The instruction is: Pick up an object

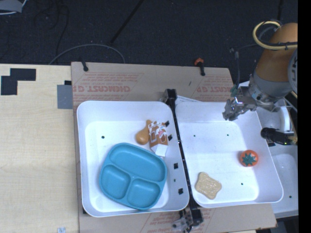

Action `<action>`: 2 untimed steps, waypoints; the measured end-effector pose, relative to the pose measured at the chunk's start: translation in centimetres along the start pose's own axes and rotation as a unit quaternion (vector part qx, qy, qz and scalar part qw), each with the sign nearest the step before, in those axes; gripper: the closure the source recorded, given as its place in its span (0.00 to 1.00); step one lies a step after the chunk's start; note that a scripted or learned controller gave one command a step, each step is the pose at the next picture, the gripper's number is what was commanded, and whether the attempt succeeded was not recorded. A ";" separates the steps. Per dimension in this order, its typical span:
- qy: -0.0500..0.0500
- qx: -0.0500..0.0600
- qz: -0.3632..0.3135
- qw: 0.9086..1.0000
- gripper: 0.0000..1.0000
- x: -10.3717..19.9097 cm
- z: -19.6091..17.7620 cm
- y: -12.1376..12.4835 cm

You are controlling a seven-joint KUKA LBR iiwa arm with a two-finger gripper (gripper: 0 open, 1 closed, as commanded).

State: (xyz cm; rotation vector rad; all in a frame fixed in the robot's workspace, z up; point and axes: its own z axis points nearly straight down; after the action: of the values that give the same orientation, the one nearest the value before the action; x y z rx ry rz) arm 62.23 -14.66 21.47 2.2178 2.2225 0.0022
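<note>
The pincer [233,109] hangs over the far right corner of the right bin [272,191]; whether it is open or closed cannot be told from this angle. Nothing is visibly gripped. In that bin lie a small red-orange ball-like toy [248,158] near the right wall and a tan toast-shaped piece [208,185] near the front. The left bin [87,130] holds a blue divided plate [133,175] with a brown and white toy [153,133] just behind it.

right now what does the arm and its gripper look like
The arm is grey metal with a rounded orange band above the wrist and a yellowish cable looped over its top. The gripper is small, dull silver-grey metal hardware with dark parts; finer markings are too small to read.
</note>
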 end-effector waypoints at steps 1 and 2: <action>0.000 0.000 0.002 1.000 1.00 -0.7 -5.0 -0.7; 0.001 0.003 -0.001 1.000 1.00 4.9 -5.4 -1.6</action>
State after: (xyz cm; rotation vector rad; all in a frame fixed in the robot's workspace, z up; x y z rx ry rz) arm 60.61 -9.74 26.87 2.2190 2.2291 -0.0015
